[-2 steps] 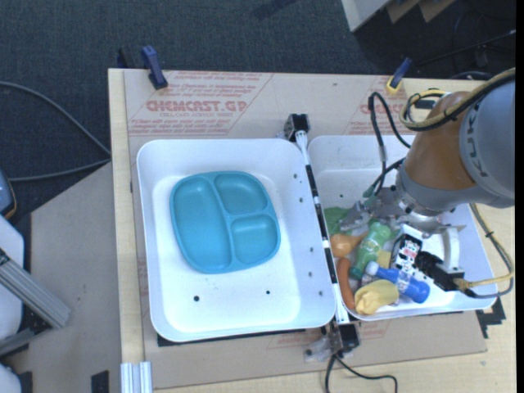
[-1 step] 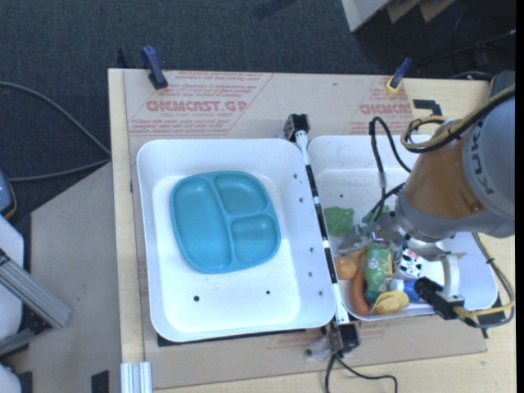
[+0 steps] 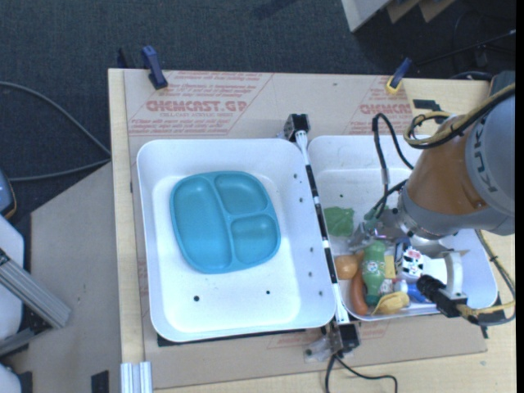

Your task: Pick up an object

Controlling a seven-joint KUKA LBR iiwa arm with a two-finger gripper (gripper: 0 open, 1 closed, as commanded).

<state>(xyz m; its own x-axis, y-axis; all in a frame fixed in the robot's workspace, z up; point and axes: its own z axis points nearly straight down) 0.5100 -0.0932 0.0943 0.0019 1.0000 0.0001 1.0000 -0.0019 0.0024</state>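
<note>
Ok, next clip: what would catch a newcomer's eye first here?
The blue divided plate lying alone in the left bin stands out most. Next comes the grey arm with its orange band, reaching in from the right over the right bin, where a heap of small colourful items crowds the near left corner.

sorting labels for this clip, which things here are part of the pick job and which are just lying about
Part of the job:
- gripper, down in the right bin
- green bottle
- orange ball
- yellow banana
- green leafy piece

Just lying about:
- blue divided plate in the left bin
- blue clamp on the board's far edge
</note>
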